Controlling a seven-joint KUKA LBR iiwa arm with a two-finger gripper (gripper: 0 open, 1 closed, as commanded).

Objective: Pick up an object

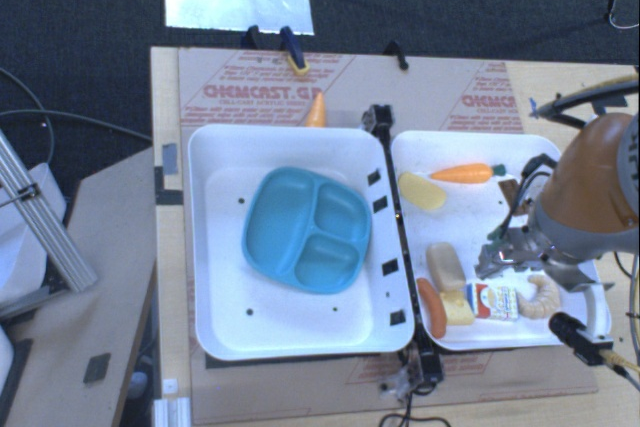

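Observation:
The right bin (470,151) holds several toy foods. An orange carrot (466,173) lies at the back, with a pale yellow piece (422,192) to its left. Nearer the front are a beige bread-like piece (446,266), a red sausage (432,306), a yellow block (457,307), a small white carton with a red label (493,300) and a curled beige piece (541,297). My gripper (499,254) hangs low over the middle of this bin, just above the carton and right of the bread-like piece. The arm's body hides the bin's right side.
The left bin (224,315) holds a blue divided plate (307,228). A black divider (386,205) runs between the two bins. A small orange cone (316,111) and a clamp (293,52) sit on the board behind the bins.

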